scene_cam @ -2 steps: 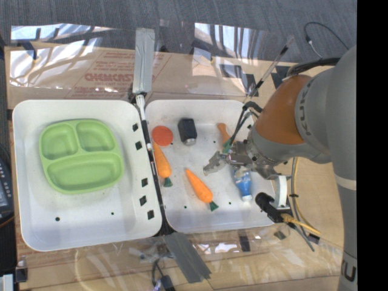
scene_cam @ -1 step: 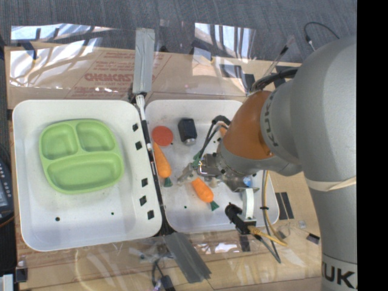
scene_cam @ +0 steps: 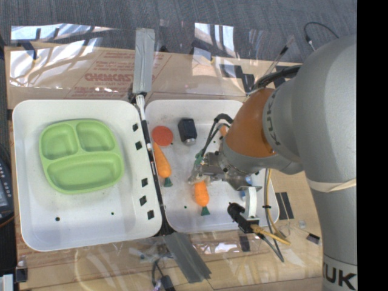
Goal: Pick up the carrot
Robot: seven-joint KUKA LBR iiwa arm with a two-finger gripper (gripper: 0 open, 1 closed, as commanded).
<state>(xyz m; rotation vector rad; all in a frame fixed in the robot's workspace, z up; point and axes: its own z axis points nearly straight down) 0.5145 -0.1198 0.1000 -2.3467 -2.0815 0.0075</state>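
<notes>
Gripper (scene_cam: 201, 176) and wrist hang low over the right bin (scene_cam: 182, 220), at the end of the grey arm (scene_cam: 315, 102) with its orange band (scene_cam: 251, 129). Whether the fingers are open or shut cannot be told from this view, since cables and the wrist body crowd them; nothing is visibly caught between them.

Just beside the gripper, on the camera-near side, lies a small carrot (scene_cam: 201, 194), orange with a green tip, flat on the bin floor. It looks close to the fingertips, perhaps touching, though contact is unclear. Further out, toward the wall between the bins, a second, longer carrot (scene_cam: 162, 164) lies lengthwise, with a red disc (scene_cam: 162, 135) at its far end and a small black block (scene_cam: 187, 130) next to that. Well apart, in the left bin (scene_cam: 30, 223), sits a green divided plate (scene_cam: 80, 155).

Judging by this, the approach is made, but the grasp and lift are not yet done: both carrots rest on the floor.
</notes>
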